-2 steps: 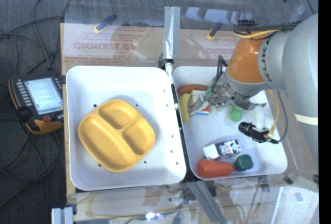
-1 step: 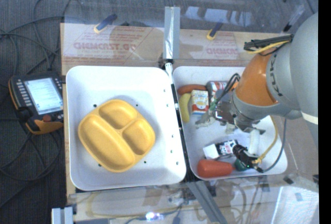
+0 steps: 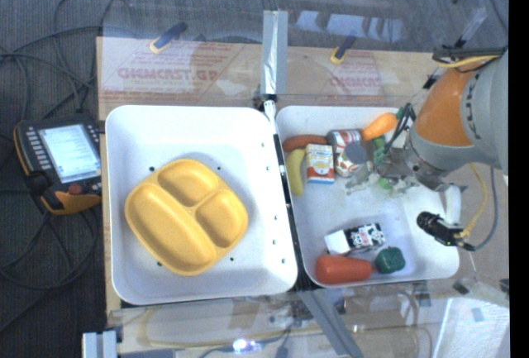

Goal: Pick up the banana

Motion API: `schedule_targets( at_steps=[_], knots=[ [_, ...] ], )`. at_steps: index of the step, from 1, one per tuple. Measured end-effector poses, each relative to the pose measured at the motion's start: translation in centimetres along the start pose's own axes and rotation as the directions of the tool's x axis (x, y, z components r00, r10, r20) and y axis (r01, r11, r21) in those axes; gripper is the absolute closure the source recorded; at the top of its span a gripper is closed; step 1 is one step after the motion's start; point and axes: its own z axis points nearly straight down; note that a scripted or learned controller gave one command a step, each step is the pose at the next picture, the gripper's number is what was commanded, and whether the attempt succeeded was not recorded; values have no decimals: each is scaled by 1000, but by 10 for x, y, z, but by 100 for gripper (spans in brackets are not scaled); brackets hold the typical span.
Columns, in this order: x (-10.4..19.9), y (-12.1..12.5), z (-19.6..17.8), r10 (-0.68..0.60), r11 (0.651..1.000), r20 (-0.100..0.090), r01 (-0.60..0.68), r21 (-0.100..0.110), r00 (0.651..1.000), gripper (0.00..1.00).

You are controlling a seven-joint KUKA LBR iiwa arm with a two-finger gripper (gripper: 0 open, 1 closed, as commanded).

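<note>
Bright, even overhead light; soft shadows; slight glare on white bins (image 3: 198, 286); mildly soft focus.

From my station both white bins (image 3: 198, 121) read as smooth moulded plastic with a soft sheen. The yellow divided tray (image 3: 187, 214) in the left one looks like glossy plastic, catching highlights along its ridges. Right of that tray, the banana (image 3: 295, 173) has a waxy, matt-yellow toy finish, and the small carton (image 3: 320, 163) beside it looks like printed card. The bench (image 3: 190, 71) top seems pale wood under clear film. The arm (image 3: 463, 112) wears satin grey and orange paint.
</note>
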Motion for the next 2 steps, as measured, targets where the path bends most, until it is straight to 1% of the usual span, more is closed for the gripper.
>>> schedule_targets(
  at_steps=[1,2],
  knots=[
    [90,-27,-102,190,982,1,-190,2,982,0],
    [158,-99,-86,107,994,1,-107,5,994,0]
  ],
)
